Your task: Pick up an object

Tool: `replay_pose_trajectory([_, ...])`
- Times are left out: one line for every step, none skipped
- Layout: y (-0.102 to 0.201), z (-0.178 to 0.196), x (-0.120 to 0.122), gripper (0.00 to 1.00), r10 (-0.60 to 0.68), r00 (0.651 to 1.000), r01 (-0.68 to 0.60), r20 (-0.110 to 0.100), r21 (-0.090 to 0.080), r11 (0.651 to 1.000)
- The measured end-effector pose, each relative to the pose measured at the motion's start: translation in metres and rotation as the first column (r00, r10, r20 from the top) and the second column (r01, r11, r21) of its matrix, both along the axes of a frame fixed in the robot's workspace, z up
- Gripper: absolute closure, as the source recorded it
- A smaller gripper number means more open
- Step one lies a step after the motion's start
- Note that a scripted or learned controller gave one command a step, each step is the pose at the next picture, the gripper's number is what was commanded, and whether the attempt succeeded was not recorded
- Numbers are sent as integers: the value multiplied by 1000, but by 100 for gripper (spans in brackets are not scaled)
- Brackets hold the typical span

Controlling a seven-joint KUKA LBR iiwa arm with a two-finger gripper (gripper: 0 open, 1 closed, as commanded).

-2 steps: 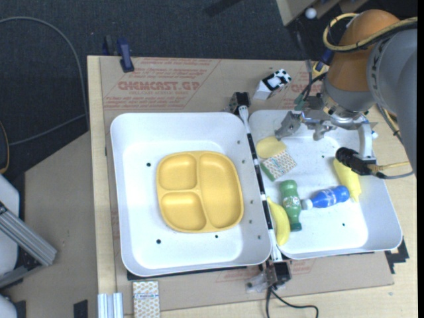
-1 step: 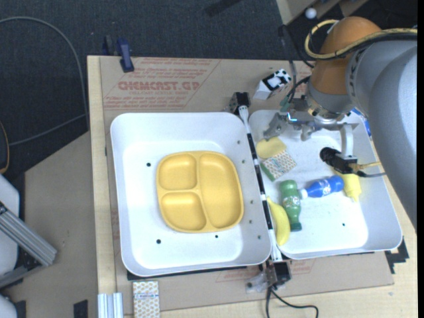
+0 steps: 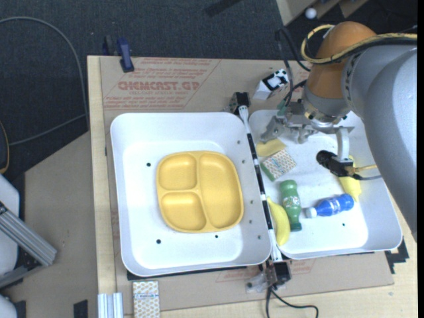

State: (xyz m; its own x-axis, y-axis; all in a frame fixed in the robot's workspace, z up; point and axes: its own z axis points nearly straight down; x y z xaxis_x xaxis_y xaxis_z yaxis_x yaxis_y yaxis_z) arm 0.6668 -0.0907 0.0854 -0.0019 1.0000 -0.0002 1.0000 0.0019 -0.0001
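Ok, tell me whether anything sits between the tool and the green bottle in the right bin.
A patterned packet lies between the tool at the bin's far end and the green bottle; nothing covers the bottle, though a banana touches its left side.

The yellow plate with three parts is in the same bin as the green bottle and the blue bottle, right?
No. The yellow plate lies alone in the left bin. The green bottle and blue bottle are together in the right bin, as the camera view shows.
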Motion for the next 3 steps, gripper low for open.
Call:
replay_pose_trajectory([-14,12,-57,0,-3,1000,3,-2,0,1000])
replay_pose_trajectory([-18,-2,-137,0,-3,1000,3,-2,1,1000])
replay_pose_trajectory([-11,-1,-156,0,-3,1000,3,-2,2,1000])
